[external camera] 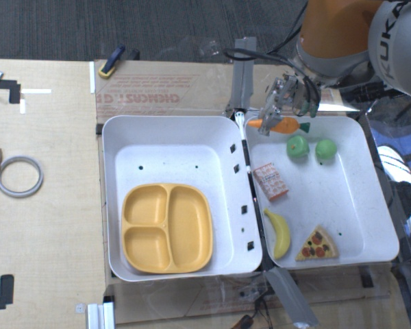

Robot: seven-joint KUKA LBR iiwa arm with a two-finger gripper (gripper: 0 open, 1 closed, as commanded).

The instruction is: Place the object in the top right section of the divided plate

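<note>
Above the right bin's (370, 184) rear-left corner the gripper (285, 117) hung over the carrot (277, 124), whether clasping it I could not tell, presumably bound for the divided plate (168, 227).

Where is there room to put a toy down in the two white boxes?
Left bin: the bare floor behind the yellow divided plate, up to the back wall. Right bin: the middle patch between the red box, the two green fruits, the pizza slice and the banana. Its back left corner is crowded: gripper and carrot.
</note>
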